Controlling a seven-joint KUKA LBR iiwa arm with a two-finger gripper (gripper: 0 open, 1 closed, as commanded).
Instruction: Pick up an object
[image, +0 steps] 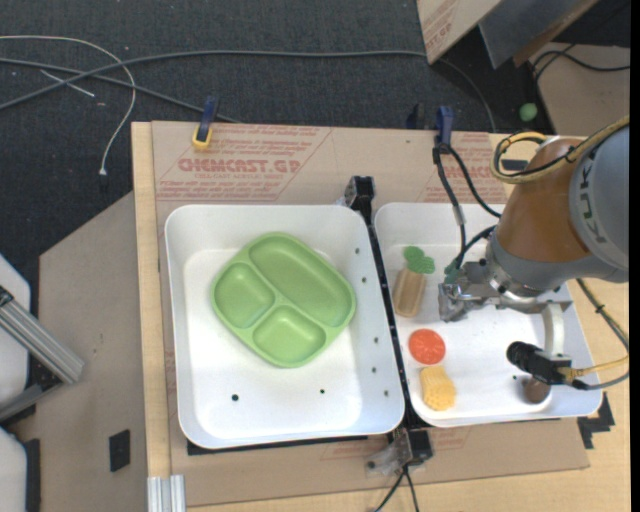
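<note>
My pincer (452, 298) hung in the right bin (585, 405) beside the wooden block (409, 291), above the orange ball (428, 346); whether it was clenched, I could not tell.

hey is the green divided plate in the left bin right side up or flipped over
Right side up. The green plate lies flat in the left bin with its three hollow compartments facing the camera, and nothing is in them.
</note>
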